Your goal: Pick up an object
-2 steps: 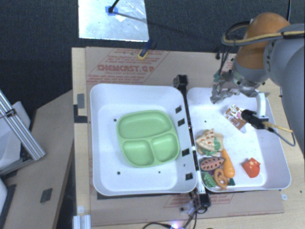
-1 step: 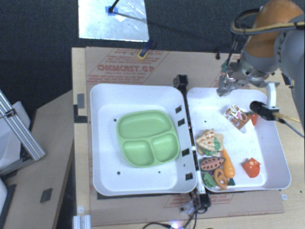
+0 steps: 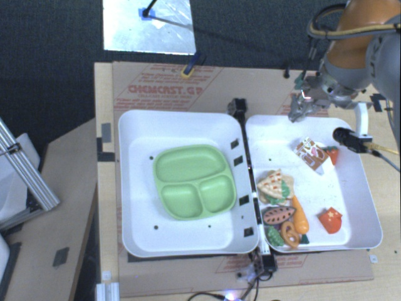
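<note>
Grey arm (image 3: 382, 55) at the upper right of the frame, capped by a rounded orange band (image 3: 366, 24). Black and yellowish cables looped beside that band. Below it, a metallic grey wrist with a small red-lit spot, ending in a pale grey gripper (image 3: 299, 110).

Open floor (image 3: 276, 149) left of snack packet (image 3: 312, 153)
</note>
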`<action>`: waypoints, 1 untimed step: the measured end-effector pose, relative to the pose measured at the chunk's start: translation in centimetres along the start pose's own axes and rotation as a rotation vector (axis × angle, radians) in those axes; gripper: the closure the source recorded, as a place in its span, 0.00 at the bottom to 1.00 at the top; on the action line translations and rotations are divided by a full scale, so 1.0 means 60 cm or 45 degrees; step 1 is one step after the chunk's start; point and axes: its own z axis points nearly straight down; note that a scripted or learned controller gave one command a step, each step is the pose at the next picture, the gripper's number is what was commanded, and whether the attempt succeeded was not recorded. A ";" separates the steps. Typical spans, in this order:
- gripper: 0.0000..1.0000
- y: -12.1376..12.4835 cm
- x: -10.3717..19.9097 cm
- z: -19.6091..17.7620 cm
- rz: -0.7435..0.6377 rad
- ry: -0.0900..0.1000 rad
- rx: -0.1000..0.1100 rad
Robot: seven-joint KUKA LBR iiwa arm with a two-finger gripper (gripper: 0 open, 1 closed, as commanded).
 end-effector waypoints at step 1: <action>1.00 -0.096 0.021 -0.011 0.007 0.001 0.009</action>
